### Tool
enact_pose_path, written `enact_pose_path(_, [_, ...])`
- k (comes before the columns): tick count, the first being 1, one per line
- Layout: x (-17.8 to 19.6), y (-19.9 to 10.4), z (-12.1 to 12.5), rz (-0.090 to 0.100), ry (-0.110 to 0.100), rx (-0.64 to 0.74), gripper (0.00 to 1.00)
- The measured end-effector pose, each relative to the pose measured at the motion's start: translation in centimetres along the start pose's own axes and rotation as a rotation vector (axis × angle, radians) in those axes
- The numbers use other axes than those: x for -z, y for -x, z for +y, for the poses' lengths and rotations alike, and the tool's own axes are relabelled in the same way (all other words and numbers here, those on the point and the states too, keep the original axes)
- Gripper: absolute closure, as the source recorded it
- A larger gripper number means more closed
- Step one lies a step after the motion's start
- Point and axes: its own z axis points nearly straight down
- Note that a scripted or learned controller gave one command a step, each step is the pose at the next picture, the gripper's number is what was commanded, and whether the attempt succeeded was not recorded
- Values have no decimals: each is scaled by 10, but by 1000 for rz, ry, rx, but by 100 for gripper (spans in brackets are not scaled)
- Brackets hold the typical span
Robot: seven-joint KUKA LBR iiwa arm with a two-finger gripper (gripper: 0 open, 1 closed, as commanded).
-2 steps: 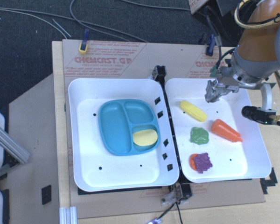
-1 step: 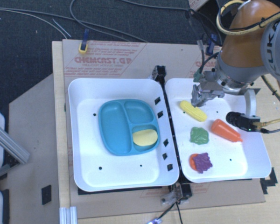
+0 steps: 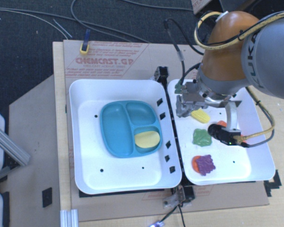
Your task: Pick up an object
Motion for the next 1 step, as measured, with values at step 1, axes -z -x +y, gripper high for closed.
enact_pose_path(1, [-11, -44, -28, 0, -1, -1, 100])
